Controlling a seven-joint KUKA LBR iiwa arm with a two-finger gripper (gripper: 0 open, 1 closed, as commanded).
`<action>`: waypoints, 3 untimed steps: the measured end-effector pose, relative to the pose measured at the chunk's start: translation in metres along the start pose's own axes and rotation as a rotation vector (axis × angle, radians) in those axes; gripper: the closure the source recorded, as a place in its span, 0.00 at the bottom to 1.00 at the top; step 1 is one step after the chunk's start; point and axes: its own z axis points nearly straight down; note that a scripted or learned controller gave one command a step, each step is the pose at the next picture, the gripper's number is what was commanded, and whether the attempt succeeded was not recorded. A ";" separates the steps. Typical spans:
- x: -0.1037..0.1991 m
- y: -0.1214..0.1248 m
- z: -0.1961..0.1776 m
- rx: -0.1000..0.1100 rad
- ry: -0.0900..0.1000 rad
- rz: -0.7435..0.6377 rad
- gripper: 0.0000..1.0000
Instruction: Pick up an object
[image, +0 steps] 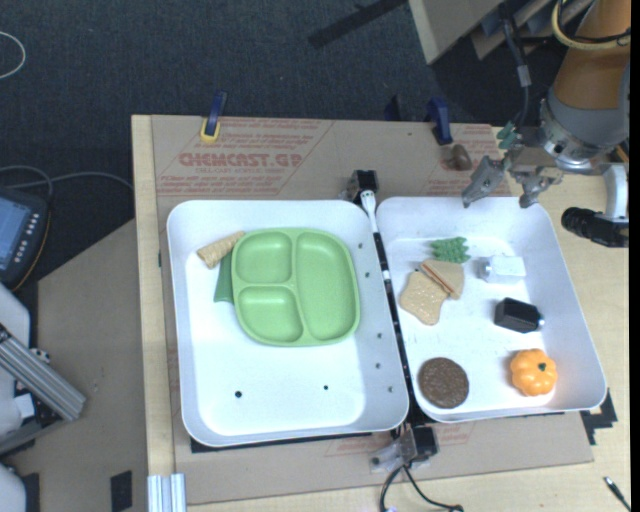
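- Over the far edge of the right bin, my gripper hangs with its fingers spread apart and nothing between them.
- In that bin, loose toy items lie well apart, which I judge leaves room for a grasp: a green leafy piece, a sandwich touching a bread slice, a white block, a black block, a brown patty and an orange pumpkin.
- Any of these could serve as the object to pick up; the green leafy piece and white block sit nearest the gripper.
- In the left bin, a green divided plate rests near the middle, with a tan wedge at its far left corner.
- Both bins sit side by side on the worktop, their inner rims touching.
- I judge the pick as not yet begun, since the gripper is above the rim, not among the items.
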 end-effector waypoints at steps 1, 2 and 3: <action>0.000 0.002 -0.009 -0.015 -0.002 -0.002 0.00; 0.009 -0.003 0.045 -0.010 -0.001 -0.003 0.00; 0.009 -0.010 0.108 -0.008 -0.001 -0.002 0.00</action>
